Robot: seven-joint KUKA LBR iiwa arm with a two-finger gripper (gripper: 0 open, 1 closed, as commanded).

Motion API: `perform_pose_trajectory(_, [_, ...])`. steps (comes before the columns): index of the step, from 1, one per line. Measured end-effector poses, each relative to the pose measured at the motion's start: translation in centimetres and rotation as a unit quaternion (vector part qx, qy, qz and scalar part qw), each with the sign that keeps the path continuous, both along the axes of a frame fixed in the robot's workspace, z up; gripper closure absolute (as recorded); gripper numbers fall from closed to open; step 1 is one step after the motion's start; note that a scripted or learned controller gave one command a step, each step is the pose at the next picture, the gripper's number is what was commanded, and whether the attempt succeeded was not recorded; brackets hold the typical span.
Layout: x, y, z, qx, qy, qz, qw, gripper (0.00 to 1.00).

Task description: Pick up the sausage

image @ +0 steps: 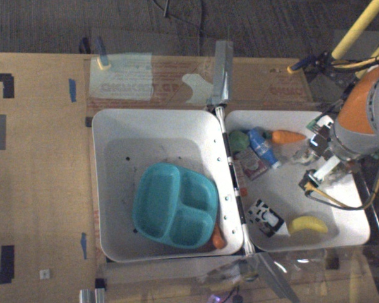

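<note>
A small orange-red piece that looks like the sausage lies in the front right corner of the left bin. It is tucked against the edge of the teal divided plate and partly hidden by it. My gripper hangs over the right side of the right bin, far from the sausage and across the divider. I see nothing held in it.
The right bin holds a green lump, a blue bottle, an orange carrot, a brown packet, a black-and-white box and a yellow banana. The teal plate takes up most of the left bin's front half.
</note>
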State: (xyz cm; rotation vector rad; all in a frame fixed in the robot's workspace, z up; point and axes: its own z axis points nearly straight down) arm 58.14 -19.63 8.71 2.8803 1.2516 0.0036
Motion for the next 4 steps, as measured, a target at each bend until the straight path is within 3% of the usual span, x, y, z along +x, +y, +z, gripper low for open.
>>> perform_pose_trajectory(1, [0.0,0.0,1.1,-0.0022,0.000,0.002,1.0000,1.00])
perform_pose_trajectory(2, [6.3,10.6,0.2,-0.0011,-0.003,0.101,0.9949,1.00])
perform_pose_trajectory(3, [6.2,10.3,0.0,-0.0022,-0.001,0.099,0.9951,0.00])
perform_pose_trajectory(4, [8.4,5.7,0.3,0.0013,0.006,0.119,0.9929,0.00])
